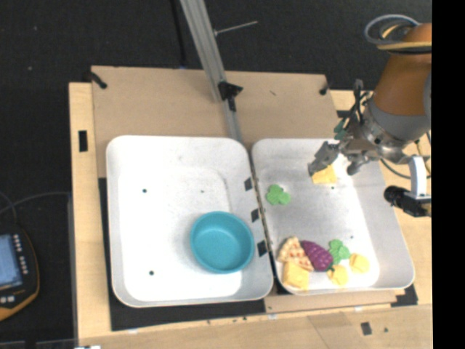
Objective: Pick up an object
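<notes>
toy food pile (320, 260) in right bin (378, 217), gripper (336, 164) clasping yellow piece (326, 175)

Glossy plastic bowl (220, 241), matt bins (174, 166) (white), wooden bench (182, 107)

1. A single fixed camera looks down at a slant on the bench (182, 100) from above, set far enough back to take in both white bins
2. The left bin (167, 173) and right bin (378, 224) lie side by side across the middle of the frame, the bench's far edge toward the top
3. The arm (403, 86) enters from the right edge
</notes>
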Motion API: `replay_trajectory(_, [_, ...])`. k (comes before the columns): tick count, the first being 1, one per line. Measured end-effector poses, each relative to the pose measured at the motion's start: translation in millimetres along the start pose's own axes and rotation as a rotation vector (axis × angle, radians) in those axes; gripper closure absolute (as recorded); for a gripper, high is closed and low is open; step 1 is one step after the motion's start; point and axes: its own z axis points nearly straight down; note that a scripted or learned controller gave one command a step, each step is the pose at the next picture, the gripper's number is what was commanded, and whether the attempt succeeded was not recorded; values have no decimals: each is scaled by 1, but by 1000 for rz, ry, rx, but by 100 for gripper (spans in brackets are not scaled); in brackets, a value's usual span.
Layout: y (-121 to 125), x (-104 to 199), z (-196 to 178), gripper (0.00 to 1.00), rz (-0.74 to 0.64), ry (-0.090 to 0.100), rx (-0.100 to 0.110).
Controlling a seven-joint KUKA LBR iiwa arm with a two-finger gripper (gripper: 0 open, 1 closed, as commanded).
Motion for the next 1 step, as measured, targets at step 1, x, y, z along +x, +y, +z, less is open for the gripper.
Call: replay_trajectory(1, [0, 0, 0, 0, 1, 0, 0])
